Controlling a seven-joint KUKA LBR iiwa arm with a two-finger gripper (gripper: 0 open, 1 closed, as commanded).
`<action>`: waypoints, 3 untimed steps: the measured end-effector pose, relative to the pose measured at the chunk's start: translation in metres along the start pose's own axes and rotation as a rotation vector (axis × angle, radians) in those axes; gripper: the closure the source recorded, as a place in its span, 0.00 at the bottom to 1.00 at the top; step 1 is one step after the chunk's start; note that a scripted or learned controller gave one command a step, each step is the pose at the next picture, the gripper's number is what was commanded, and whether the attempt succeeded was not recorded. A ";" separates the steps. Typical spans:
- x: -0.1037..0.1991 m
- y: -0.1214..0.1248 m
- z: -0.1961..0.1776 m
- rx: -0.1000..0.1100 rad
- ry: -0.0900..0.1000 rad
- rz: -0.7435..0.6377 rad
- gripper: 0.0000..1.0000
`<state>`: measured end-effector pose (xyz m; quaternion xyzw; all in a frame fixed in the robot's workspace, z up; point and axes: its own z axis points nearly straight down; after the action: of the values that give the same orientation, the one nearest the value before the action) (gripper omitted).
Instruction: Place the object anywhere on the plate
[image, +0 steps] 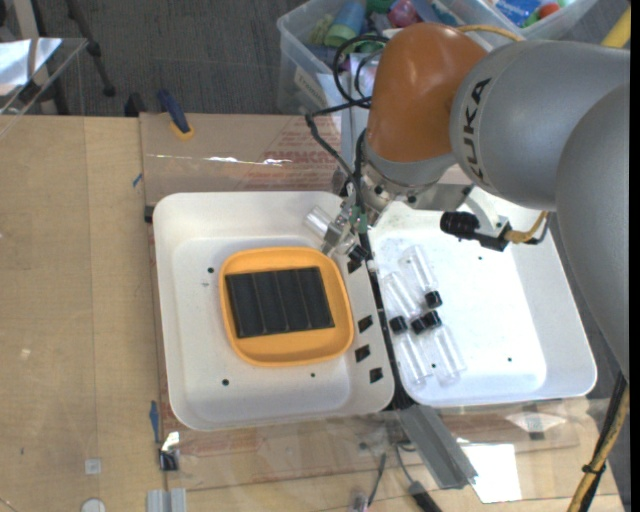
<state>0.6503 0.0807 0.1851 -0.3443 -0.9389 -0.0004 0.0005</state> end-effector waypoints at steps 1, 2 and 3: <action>0.019 0.003 -0.016 0.000 0.000 -0.149 1.00; 0.053 0.014 0.005 0.000 0.000 -0.263 1.00; 0.053 0.014 0.004 -0.001 0.000 -0.263 0.00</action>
<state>0.6189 0.1254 0.1810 -0.2184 -0.9759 -0.0007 0.0002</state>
